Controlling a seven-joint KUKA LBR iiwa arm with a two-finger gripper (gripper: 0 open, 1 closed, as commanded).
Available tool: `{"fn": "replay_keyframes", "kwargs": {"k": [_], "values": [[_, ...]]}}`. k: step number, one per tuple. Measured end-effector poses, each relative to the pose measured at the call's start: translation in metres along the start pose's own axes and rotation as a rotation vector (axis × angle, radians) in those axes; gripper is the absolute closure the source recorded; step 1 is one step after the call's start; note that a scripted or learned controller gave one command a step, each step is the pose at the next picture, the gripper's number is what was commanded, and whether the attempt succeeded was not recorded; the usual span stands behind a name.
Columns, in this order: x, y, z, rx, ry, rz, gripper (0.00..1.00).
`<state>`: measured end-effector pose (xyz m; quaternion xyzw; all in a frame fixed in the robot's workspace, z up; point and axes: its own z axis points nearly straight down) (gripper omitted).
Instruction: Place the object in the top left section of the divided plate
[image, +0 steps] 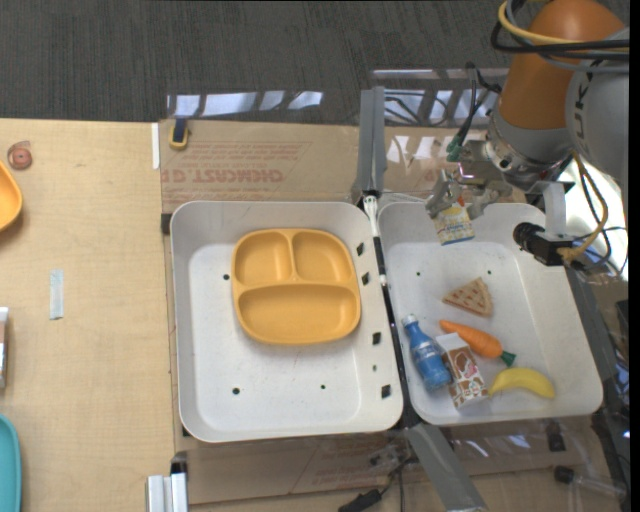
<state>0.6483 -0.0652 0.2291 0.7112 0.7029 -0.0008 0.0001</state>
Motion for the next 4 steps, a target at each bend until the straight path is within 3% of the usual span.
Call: {"fn": "replay_keyframes", "kwargs": {"k": [1,2,3,4], "values": [[0.060,0.010,-0.052,0.000,0.000,0.021,1.00],[0.127,-0.022,0.012,0.003,0.000,-0.118,1.00],[0.224,-0.004,-0.024,0.001,0.000,-0.116,1.00],[0.224,-0.004,-0.024,0.001,-0.001,-0.116,0.00]]}}
